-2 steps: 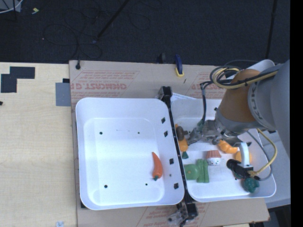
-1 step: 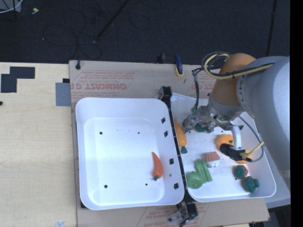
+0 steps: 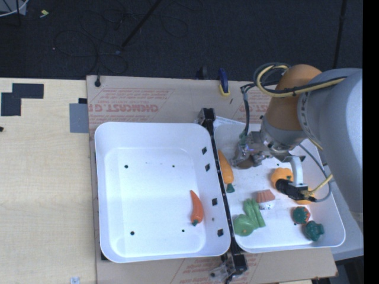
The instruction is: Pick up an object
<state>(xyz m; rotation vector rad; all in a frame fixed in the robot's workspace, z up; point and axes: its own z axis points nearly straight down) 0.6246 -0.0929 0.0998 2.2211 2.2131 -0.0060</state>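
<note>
The arm reaches in from the right, and my gripper (image 3: 244,157) hangs low over the upper left part of the right bin (image 3: 337,232). Just left of it, along the divider, lies a long orange-yellow toy (image 3: 225,167). A yellow-orange piece (image 3: 282,175) sits to its right, partly behind a black cable. Lower in this bin are a small red and white block (image 3: 265,197), a green toy (image 3: 249,218), a red and green piece (image 3: 300,215) and a teal piece (image 3: 314,231). An orange carrot-like toy (image 3: 196,207) lies in the left bin (image 3: 106,158).
Both bins rest on a cardboard sheet (image 3: 148,102) on the pale wooden bench (image 3: 41,188). A black clip strip (image 3: 214,170) runs between the bins. The arm's grey body and orange band cover the right bin's upper right corner.
</note>
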